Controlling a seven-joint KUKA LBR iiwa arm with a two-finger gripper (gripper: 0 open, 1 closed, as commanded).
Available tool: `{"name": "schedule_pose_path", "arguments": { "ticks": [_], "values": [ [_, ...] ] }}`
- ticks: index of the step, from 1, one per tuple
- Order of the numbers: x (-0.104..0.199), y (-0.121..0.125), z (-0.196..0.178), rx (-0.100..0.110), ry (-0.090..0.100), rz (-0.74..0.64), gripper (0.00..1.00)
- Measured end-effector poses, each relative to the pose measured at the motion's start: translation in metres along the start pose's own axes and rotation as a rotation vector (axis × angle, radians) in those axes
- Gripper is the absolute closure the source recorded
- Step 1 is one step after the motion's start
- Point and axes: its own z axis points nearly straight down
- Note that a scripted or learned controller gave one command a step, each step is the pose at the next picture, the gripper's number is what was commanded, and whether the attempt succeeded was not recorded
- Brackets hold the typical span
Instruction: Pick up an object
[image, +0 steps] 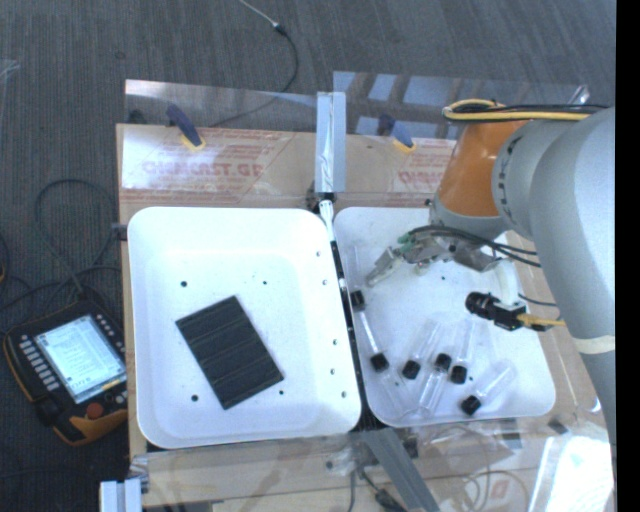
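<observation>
In the right bin (545, 395), lower right of frame, you see clear vials with black caps (442, 372): light, slick, breakable; grip one across its middle. The gripper (385, 268) hovers at centre, jaws slightly parted, holding nothing.

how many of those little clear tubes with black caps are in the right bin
6, as far as I can tell: caps at left edge, lower left, three mid-bin, one bottom right. The arm may hide more.
</observation>
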Motion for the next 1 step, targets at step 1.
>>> {"name": "schedule_pose_path", "arguments": {
  "ticks": [1],
  "values": [
    [0.0160,-0.0506,0.0002,-0.010,-0.001,0.015,0.00]
  ]
}}
